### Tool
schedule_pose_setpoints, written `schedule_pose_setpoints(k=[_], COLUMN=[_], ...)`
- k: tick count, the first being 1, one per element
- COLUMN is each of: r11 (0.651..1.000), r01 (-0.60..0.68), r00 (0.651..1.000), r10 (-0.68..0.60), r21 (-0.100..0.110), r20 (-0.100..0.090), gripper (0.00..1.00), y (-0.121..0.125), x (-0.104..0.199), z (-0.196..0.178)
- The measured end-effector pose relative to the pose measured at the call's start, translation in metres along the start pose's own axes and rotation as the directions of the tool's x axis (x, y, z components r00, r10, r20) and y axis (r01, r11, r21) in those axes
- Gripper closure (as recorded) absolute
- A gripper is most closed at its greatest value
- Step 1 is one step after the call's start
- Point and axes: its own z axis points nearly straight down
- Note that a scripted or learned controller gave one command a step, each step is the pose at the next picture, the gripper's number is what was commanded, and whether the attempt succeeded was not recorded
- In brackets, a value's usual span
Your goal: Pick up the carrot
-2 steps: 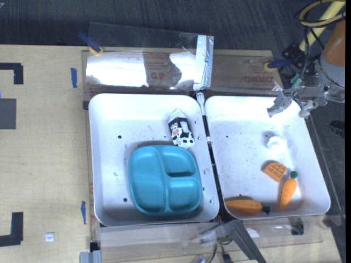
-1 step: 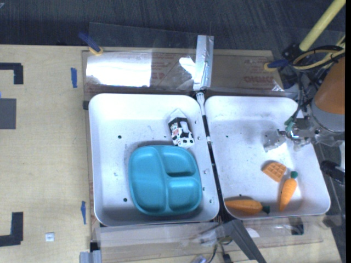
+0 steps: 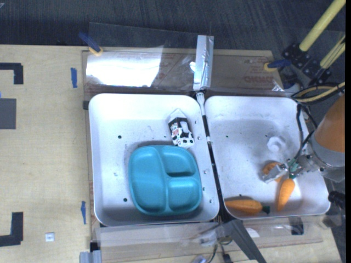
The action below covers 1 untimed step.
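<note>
- The gripper (image 3: 292,169) sits low in the right bin (image 3: 241,119), near its right wall, with the arm's orange band (image 3: 333,129) showing at the frame's right edge; whether it is open or closed cannot be told from this view.
- A carrot (image 3: 285,193) lies just below the gripper, standing nearly on end in the view, its green top toward the gripper and apparently touching it; whether it is gripped cannot be told.
- A small orange piece (image 3: 269,170) lies just left of the gripper.
- A second carrot (image 3: 244,206) lies flat along the right bin's front wall, left of the first, with its green end pointing right.
- A small whitish object (image 3: 275,144) rests above the orange piece; what it is cannot be told.
- In the left bin (image 3: 109,147), a teal divided plate (image 3: 164,178) lies toward the front.
- A small black-and-white cow figure (image 3: 180,132) stands just behind the plate, close to the wall between the bins.
</note>
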Motion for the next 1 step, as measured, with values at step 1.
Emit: schedule_pose_setpoints(k=[1], r11=[0.993], r01=[0.117], r00=[0.993], r10=[-0.117], r21=[-0.004], r20=[0.0], gripper=[0.0], y=[-0.0148], x=[-0.003], z=[-0.0005])
